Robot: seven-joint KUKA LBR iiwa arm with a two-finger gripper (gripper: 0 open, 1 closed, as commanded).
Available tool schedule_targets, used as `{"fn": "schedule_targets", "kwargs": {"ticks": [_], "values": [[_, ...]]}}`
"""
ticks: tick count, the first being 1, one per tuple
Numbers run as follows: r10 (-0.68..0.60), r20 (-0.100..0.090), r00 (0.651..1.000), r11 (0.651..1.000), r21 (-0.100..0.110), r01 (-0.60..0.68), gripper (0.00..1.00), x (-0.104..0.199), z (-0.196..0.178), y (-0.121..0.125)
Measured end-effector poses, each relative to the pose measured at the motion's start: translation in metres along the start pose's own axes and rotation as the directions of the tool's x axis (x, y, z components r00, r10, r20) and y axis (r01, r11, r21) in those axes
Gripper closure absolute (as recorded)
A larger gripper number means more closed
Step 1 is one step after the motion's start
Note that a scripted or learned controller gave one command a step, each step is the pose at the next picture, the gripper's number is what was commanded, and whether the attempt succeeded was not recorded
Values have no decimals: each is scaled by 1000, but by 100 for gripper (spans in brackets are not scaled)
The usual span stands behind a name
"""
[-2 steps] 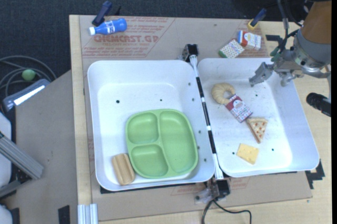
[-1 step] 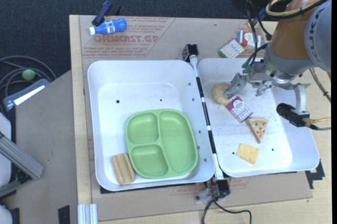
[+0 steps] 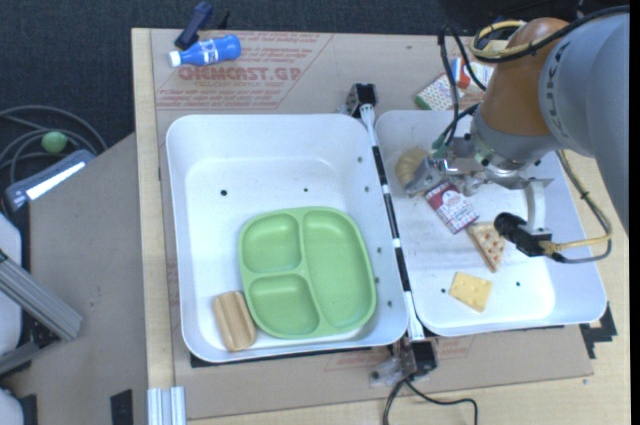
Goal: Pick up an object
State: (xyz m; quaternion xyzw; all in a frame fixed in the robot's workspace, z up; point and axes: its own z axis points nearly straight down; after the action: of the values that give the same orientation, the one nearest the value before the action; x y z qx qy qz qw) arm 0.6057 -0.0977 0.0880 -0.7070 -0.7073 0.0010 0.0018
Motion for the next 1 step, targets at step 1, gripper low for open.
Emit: {"fn": "schedule_targets", "kwargs": {"ticks": [1], "values": [[0, 1, 1000, 1000, -4, 0, 100, 0, -11, 1]]}}
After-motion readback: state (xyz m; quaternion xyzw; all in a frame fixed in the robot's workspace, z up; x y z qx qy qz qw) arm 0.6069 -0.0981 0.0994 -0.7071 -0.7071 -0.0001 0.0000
